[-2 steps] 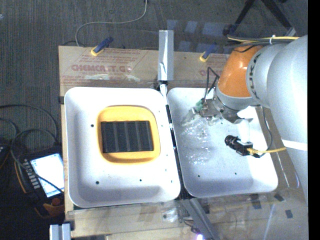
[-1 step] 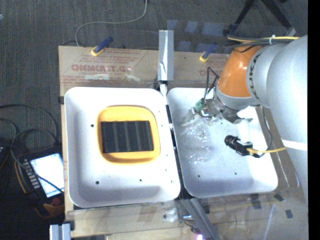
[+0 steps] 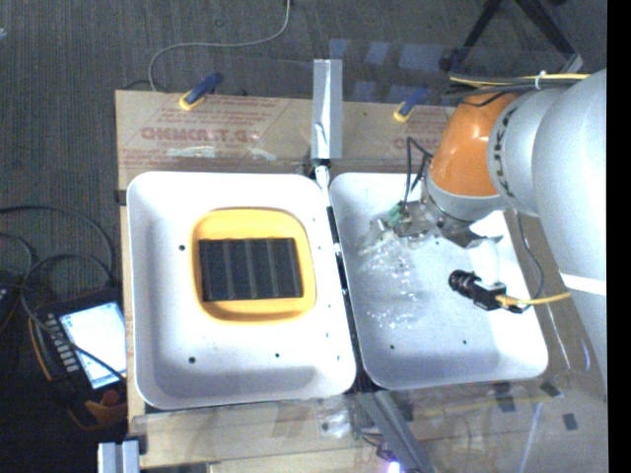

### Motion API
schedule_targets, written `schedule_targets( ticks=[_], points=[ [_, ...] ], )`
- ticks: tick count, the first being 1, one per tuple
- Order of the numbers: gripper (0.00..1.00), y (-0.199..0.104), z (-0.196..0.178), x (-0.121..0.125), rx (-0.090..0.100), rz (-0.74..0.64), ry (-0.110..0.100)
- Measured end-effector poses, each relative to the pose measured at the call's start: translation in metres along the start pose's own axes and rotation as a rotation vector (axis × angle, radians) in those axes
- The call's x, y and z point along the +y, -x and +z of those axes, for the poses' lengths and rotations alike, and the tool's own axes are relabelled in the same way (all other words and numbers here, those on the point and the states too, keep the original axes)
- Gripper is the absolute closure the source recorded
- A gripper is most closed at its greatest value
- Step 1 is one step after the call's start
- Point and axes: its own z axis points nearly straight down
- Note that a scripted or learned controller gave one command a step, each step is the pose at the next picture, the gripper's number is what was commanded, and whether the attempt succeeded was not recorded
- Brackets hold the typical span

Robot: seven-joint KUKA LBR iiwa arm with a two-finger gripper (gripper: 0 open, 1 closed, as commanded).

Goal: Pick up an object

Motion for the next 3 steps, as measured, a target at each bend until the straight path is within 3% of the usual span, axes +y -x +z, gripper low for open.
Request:
schedule_targets(
  ticks=[1,2,3],
  points=[
    [0.0,0.004,0.002,0.031,0.008,-0.061,-0.006],
    [1.0,0.002,-0.01,0.033,0.012,-0.063,-0.002],
    [1.0,-0.068,-0.089,0.055,0.011,-0.226,-0.02]
  ],
)
